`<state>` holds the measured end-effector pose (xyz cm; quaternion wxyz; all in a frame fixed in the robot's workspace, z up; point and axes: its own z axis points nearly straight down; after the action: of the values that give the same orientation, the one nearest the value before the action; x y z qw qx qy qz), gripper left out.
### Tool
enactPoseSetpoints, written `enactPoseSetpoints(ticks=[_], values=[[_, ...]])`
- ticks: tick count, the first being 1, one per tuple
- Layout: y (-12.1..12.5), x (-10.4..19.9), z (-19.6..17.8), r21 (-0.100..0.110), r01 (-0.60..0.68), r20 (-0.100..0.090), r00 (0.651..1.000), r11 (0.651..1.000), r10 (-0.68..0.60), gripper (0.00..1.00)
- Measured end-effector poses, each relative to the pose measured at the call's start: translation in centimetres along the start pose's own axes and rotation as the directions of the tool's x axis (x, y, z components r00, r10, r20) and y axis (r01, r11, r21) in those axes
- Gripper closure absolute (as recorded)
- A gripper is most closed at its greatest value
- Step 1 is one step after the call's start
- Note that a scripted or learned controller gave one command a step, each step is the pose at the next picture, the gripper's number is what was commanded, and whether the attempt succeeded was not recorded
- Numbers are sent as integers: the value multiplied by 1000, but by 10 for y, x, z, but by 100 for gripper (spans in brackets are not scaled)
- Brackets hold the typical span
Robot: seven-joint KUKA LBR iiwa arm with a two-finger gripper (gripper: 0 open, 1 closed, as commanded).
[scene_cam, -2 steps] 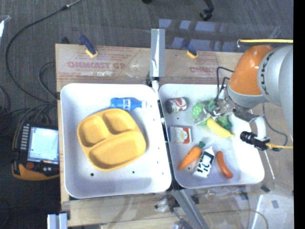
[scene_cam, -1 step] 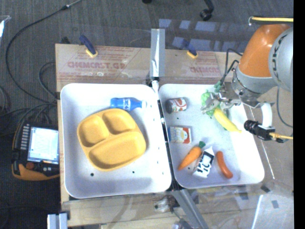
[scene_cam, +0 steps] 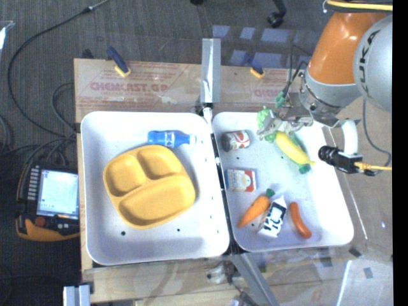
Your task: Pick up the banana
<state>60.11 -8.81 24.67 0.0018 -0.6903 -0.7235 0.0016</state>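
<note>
**Two bins, with my gripper at the far right corner**

Left bin [scene_cam: 95,234]: a yellow divided tray [scene_cam: 150,185] fills the middle, with bare white floor along the near and left walls. A blue water bottle [scene_cam: 169,138] lies just behind the tray, near the central divider.

Right bin [scene_cam: 331,234]: beside the divider, from far to near, lie a small can [scene_cam: 237,140] and a small carton [scene_cam: 241,180]. Nearer the front lie a carrot [scene_cam: 255,210], a black-and-white carton [scene_cam: 274,218] touching it, and a sausage [scene_cam: 299,220]. Bare floor remains along the right wall and between the small carton and the banana.

The banana [scene_cam: 292,149], yellow with a green tip, lies at a slant in the far right part of this bin, apart from the other items. A green leafy item [scene_cam: 266,122] sits just left of its far end.

My gripper [scene_cam: 285,121] hangs over the banana's far end, close above it. I cannot tell how my fingers stand; nothing shows between them.
</note>
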Motion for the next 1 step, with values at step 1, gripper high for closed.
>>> enactPoseSetpoints(ticks=[1], values=[[15,21,-12,1,-103,1,995,995,103,100]])
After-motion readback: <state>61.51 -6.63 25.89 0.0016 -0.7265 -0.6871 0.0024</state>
